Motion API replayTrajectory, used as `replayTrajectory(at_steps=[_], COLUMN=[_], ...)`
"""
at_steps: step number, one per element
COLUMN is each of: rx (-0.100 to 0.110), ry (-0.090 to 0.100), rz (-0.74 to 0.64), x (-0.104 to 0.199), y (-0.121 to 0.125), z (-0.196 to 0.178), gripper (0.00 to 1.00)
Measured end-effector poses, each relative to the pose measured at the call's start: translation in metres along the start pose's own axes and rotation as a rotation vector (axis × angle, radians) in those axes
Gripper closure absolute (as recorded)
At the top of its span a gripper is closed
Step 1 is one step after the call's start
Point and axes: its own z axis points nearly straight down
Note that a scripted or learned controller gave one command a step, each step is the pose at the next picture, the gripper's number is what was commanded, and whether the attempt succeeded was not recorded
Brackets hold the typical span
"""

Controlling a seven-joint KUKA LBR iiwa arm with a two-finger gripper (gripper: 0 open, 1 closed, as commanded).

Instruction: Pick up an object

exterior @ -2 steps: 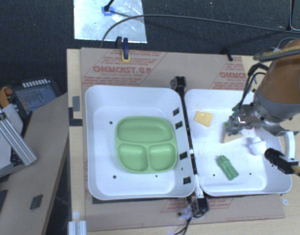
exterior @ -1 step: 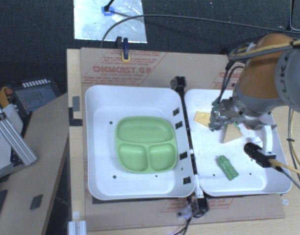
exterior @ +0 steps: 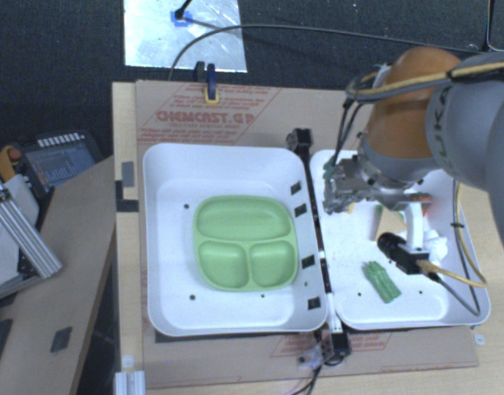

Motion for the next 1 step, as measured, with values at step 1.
replayTrajectory(at_steps=[1], rx=[-0.001], ry=[0.001], rz=[-0.001], x=[0.0559], y=[0.0269], z=[0.0053], gripper=[1.0])
